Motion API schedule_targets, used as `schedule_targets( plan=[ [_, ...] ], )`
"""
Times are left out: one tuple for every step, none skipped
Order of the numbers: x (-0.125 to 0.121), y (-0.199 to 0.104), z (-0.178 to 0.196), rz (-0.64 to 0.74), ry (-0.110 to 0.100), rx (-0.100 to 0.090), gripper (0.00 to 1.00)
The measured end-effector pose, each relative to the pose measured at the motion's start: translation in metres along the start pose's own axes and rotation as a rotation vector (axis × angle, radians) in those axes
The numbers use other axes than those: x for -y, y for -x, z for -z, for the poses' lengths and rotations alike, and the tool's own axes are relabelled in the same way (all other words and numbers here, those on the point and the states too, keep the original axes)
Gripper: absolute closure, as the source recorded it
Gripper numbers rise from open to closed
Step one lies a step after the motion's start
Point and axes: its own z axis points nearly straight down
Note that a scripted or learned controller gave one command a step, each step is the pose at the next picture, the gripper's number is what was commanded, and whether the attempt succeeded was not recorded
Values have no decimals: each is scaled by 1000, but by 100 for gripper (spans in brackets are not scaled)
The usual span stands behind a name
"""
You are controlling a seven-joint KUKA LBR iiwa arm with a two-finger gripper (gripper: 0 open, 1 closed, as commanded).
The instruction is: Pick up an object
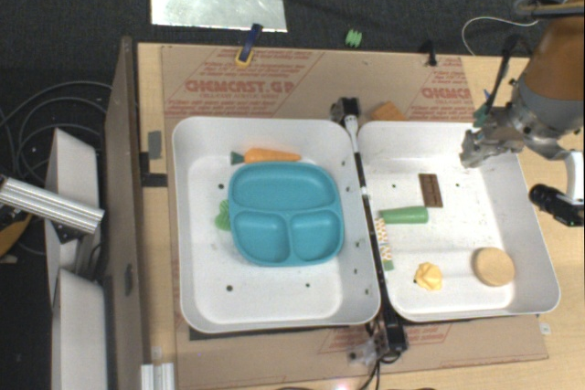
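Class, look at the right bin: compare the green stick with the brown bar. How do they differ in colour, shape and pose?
The green stick is green and rounded; the brown bar is dark brown and flat. The stick lies crosswise in the view, while the bar lies lengthwise, pointing toward the bin's far edge. The stick lies nearer the divider between the bins; the bar lies farther right. Both rest on the floor of the right bin, apart from each other.
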Motion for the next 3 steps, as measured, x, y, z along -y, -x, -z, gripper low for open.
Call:
schedule_targets(
  plan=[
    [1,-1,-8,1,-10,-2,0],
    [-29,-9,-129,5,-19,-5,0],
    [-39,10,-140,1,-10,-2,0]
  ],
)
